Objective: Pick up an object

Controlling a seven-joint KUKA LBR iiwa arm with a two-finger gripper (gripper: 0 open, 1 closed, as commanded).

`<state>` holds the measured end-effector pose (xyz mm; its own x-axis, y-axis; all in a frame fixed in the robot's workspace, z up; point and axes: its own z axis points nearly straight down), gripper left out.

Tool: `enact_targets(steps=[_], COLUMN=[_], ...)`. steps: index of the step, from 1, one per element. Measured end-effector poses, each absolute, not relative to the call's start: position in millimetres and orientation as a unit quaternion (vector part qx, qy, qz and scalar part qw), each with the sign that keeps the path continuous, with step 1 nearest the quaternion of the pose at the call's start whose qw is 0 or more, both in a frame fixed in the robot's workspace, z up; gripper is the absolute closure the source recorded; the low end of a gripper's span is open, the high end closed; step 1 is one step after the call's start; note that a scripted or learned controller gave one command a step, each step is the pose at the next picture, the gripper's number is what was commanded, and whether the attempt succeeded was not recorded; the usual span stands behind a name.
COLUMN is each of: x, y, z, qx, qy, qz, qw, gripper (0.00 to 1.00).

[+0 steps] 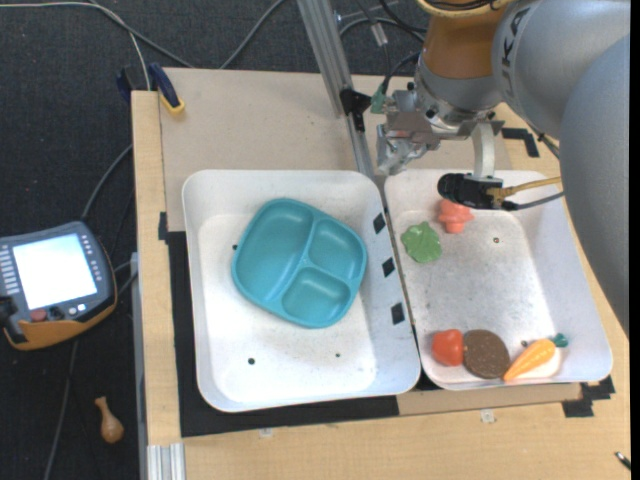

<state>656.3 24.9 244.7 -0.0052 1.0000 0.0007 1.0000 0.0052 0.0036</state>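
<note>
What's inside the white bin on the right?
The right bin holds a green toy vegetable, a pink piece, a red tomato-like toy, a brown disc and a carrot. The grey arm covers its far right corner.

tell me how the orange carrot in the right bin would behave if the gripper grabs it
The carrot tapers to a point, so fingers may slide toward its thin end. It looks like a light, stiff toy. It lies against the brown disc and bin wall, leaving little room.

Arm (585, 58): bulky smooth grey casing, orange band (480, 8) above wrist; metal pincer (400, 153) hardware, thin cables trailing.
</note>
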Motion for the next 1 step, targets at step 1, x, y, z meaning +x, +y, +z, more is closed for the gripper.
enact_targets(steps=[1], x=[660.8], y=[86.8], z=[228.3], qx=[0.705], qy=[0.709], qz=[0.0010], qw=[0.000], gripper=[1.00])
